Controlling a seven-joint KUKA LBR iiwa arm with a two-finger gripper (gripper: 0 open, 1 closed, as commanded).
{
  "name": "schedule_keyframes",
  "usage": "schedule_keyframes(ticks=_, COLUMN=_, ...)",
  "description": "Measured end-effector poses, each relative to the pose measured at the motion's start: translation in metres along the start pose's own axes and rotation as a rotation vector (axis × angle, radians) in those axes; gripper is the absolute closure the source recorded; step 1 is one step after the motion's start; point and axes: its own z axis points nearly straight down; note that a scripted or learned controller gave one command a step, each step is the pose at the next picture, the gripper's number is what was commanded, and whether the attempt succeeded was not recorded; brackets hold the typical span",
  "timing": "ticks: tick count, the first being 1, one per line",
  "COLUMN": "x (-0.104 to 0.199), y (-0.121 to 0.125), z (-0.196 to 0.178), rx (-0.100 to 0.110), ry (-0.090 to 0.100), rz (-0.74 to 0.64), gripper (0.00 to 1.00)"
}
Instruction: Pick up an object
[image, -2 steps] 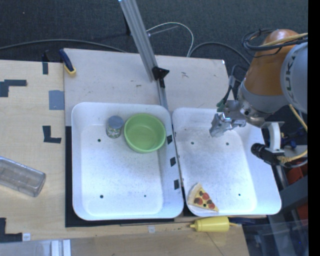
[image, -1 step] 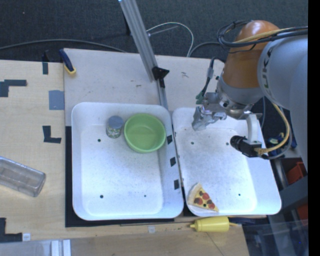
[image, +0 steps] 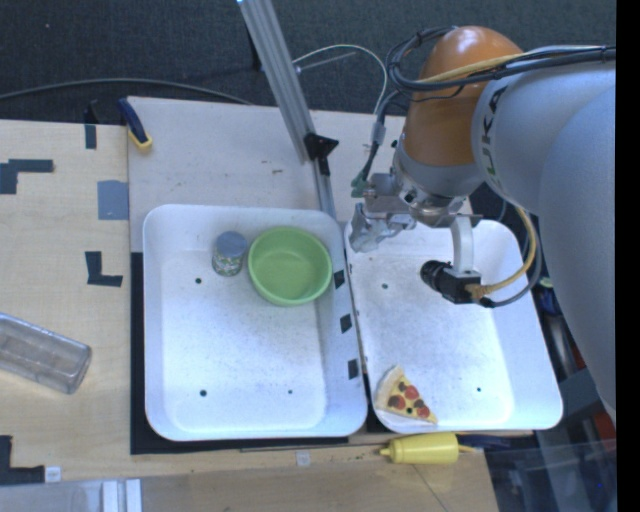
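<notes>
We see the metal two-finger gripper (image: 368, 232) at the right white bin's (image: 500, 400) far-left corner; its grip we cannot tell. A toy pizza slice (image: 404, 396) lies at the near-left corner, a green plastic bowl (image: 290, 265) beside a small grey-lidded jar (image: 229, 253) in the left white bin (image: 180, 400).

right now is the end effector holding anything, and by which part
Cannot be told. The end effector sits at the far left corner of the right bin, apart from the pizza slice; nothing visible in it.
</notes>
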Motion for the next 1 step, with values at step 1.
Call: schedule_keyframes(ticks=1, x=0.0433, y=0.0112, z=0.009, rx=0.001, ry=-0.001, rz=0.001, gripper=1.0)
